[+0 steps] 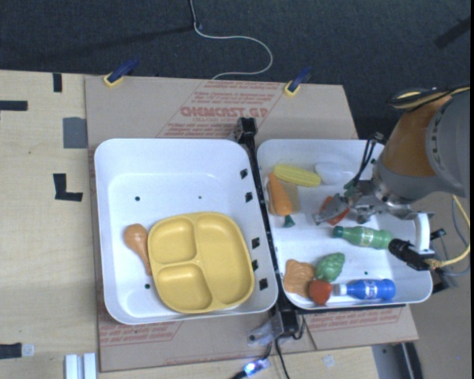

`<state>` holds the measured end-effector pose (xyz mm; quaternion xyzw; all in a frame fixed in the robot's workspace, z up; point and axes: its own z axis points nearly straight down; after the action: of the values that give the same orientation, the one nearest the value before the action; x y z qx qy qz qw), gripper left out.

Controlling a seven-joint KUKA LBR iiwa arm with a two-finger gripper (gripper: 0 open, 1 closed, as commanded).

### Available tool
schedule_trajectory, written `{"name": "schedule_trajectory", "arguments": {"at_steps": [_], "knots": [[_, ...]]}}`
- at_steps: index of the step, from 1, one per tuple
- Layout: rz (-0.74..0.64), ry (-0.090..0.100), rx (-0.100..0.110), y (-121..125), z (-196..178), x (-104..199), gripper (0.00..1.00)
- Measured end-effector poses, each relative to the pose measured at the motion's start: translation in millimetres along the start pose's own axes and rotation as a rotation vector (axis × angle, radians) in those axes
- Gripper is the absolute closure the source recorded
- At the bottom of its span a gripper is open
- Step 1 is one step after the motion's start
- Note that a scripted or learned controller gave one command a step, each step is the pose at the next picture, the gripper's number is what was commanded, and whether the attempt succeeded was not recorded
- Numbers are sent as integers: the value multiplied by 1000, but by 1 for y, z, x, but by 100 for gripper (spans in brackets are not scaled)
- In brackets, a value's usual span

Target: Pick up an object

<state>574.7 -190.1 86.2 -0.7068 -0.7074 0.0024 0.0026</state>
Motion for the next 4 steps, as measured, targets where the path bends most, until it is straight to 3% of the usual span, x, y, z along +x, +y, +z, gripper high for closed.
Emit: {"name": "schedule_trajectory", "arguments": {"at_steps": [1,2,4], "knots": [[-1,-2,-6,0,1,0,0],[-1,-2,-7,0,-9,0,100],[0,0,-8,-1,-94,-1,100]]}}
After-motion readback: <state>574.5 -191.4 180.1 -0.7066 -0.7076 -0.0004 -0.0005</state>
